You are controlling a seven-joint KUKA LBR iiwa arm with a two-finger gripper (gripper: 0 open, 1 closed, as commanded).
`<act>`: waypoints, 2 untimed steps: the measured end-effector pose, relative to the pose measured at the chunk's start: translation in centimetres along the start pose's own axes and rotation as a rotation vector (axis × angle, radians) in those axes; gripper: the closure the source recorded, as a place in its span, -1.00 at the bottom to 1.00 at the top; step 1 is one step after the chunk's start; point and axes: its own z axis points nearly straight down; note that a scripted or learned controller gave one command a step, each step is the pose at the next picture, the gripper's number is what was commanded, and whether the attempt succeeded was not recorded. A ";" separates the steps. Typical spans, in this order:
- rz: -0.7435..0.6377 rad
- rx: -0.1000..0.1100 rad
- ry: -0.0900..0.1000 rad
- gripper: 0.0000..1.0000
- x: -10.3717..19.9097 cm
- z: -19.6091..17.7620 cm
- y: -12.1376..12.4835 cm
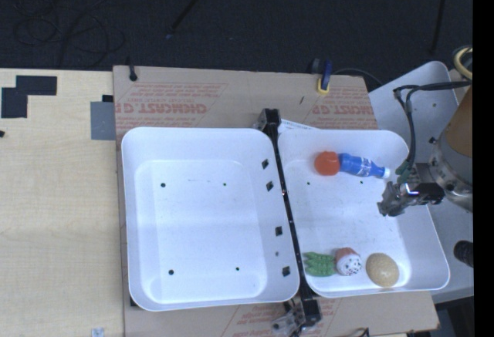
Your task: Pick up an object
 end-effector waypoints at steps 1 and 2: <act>0.003 -0.004 -0.002 1.00 -0.2 -1.4 0.0; 0.004 -0.001 -0.001 1.00 -0.3 -2.3 0.0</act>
